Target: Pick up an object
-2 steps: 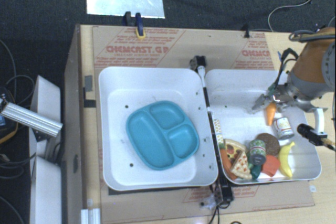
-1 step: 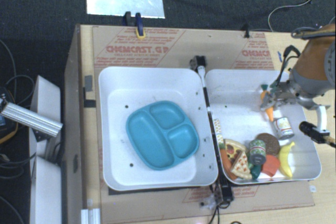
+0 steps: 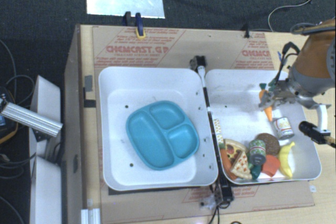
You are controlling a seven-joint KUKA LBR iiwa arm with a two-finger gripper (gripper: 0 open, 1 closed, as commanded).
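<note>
Right bin (image 3: pixel 236 86) — claw (image 3: pixel 269 98) low over carrot (image 3: pixel 268 112).

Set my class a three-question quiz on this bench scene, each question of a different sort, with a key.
1. True or false: the blue plate lies in the left bin.
2. Which lies nearest the right bin's front right corner? A) banana B) carrot C) pizza slice
3. Fill in: the gripper is over the ____ bin, by the carrot.

Key: 1 true; 2 A; 3 right.
</note>
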